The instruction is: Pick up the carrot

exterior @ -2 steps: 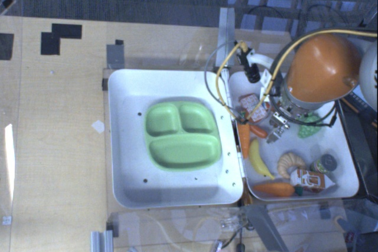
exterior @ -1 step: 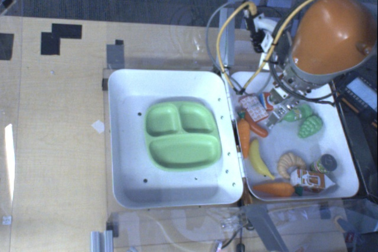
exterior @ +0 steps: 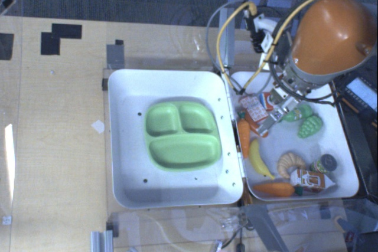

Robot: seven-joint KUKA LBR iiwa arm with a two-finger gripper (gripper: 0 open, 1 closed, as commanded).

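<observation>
The carrot (exterior: 243, 136) lies in the right bin (exterior: 349, 181), pressed lengthwise against its left wall, which leaves little room on that side. It is slim, orange and tapered, with a smooth, plastic-looking skin like a toy vegetable. That shape would probably roll unless it is gripped across its narrow width.

Just beside it on the right lies a banana (exterior: 258, 157), yellow and curved, almost touching the carrot's lower end, so that side is crowded too. A second orange piece (exterior: 274, 189) rests along the front wall. It is fatter and redder, and I cannot tell whether it is another carrot.

The gripper (exterior: 273, 118) hangs over the back half of this bin, to the right of the carrot's upper end and over a red-and-white packet (exterior: 254, 108). It is near the carrot but not on it, and nothing is visibly gripped. Cables and the wrist hide the tips, so I cannot tell whether the jaws are wide or narrow.

Further right are a knobbly green bunch (exterior: 310, 126), a ridged tan pastry (exterior: 290, 163), a dark can (exterior: 326, 162) and a small printed carton (exterior: 311, 180).

The left bin (exterior: 118, 127) holds a matte green three-part plate (exterior: 183, 136). Both bins sit on the pale wood table (exterior: 53, 127).
</observation>
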